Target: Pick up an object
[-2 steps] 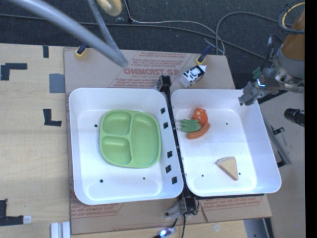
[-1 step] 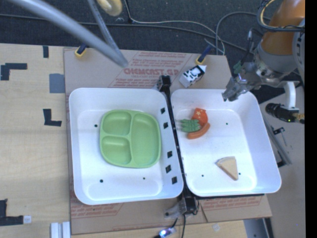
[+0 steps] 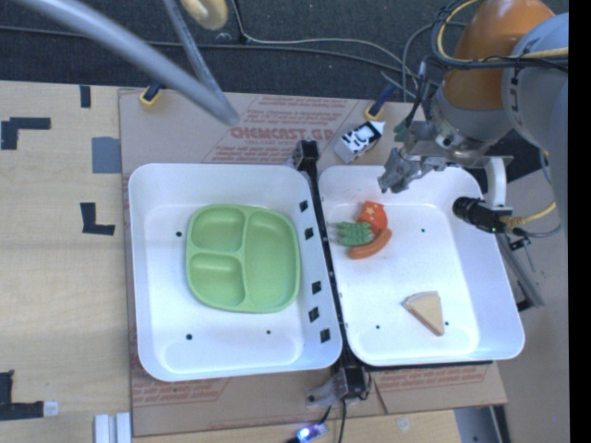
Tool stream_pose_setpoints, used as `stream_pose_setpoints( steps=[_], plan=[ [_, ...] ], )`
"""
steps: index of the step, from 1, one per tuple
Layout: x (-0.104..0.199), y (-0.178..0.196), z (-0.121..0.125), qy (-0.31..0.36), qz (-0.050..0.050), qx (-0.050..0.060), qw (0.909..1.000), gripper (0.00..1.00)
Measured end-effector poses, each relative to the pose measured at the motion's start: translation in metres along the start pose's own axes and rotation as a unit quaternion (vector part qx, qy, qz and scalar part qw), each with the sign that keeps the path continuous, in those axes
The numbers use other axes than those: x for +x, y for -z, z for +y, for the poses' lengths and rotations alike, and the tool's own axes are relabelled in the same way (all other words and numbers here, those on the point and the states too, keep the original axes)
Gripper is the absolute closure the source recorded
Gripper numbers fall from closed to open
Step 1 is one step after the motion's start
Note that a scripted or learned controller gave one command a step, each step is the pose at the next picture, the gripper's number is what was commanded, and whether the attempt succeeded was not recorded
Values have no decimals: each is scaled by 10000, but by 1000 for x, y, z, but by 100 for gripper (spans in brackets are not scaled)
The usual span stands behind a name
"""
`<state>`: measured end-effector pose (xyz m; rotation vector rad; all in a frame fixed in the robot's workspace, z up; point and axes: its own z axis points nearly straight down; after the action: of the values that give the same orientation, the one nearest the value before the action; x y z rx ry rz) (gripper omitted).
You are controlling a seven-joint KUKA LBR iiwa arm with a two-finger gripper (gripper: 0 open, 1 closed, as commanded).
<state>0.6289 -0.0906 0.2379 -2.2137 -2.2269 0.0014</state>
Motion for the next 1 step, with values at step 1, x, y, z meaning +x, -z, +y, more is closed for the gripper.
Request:
stream_pose_setpoints(
  steps=[1],
  plan=[
    [48,4,0,-1,1,-3,10000,100]
  ],
)
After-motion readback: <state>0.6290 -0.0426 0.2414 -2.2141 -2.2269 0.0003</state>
